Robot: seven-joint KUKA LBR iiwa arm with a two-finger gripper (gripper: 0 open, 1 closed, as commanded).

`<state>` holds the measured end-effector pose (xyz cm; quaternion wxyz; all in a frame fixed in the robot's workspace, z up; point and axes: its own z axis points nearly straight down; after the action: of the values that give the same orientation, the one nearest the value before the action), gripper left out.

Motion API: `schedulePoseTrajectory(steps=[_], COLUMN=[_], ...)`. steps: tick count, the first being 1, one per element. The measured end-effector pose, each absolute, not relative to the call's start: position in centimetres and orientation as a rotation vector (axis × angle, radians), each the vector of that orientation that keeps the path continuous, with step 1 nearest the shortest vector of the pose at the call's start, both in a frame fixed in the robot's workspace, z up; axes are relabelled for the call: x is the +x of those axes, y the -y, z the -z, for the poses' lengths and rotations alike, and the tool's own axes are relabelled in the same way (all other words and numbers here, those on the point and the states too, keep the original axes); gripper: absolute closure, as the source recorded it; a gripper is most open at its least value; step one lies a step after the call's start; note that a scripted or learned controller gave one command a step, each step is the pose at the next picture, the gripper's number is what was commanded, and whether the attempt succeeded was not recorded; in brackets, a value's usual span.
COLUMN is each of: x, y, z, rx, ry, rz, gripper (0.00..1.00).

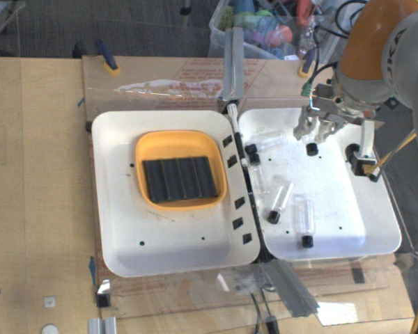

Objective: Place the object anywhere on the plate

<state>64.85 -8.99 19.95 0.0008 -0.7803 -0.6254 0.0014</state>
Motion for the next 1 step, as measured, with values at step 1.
schedulePoseTrajectory(steps=[1], x=[66.71], y=[7.19], z=[-23.21], rx=[-2.271], ry=[2.176], rz=[0.002], gripper=[1.00])
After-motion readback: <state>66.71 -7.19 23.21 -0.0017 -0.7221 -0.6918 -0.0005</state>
